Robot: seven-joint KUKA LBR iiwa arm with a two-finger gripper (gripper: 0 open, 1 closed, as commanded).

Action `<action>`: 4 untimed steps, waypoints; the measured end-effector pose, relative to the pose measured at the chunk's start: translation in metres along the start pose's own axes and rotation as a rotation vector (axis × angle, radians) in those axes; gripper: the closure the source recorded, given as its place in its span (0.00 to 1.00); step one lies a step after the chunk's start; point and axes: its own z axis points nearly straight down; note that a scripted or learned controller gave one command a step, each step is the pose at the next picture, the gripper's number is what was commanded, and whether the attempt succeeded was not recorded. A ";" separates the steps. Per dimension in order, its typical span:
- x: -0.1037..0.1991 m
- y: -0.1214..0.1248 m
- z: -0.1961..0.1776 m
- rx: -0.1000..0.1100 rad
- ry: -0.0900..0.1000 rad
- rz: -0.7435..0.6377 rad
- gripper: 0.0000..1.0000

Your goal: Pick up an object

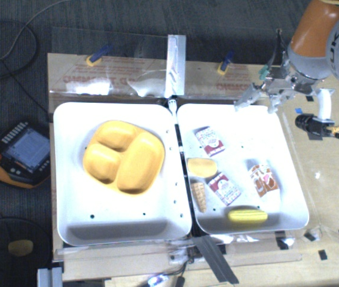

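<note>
My gripper [257, 102] hangs over the far rim of the right bin [292, 160], its fingers spread open with nothing between them. Below it in that bin lie a red and white packet [208, 140], a second similar packet [224, 188], a brown and red packet [263, 180], a round yellow piece [202, 167], a waffle cone [198, 196] and a long yellow piece [247, 216] near the front wall. All of these lie apart from the gripper.
The left bin [67, 214] holds one big lumpy yellow object [123, 156]. A metal divider [176, 70] stands behind the seam between the bins. A handheld pendant [17, 154] lies on the floor at the left.
</note>
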 end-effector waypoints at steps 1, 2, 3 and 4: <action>-0.011 -0.052 0.085 0.000 -0.002 -0.088 0.00; -0.048 -0.098 0.146 -0.005 0.005 0.041 0.00; -0.041 -0.125 0.152 -0.026 -0.007 -0.010 0.00; -0.040 -0.124 0.145 -0.024 -0.003 -0.010 1.00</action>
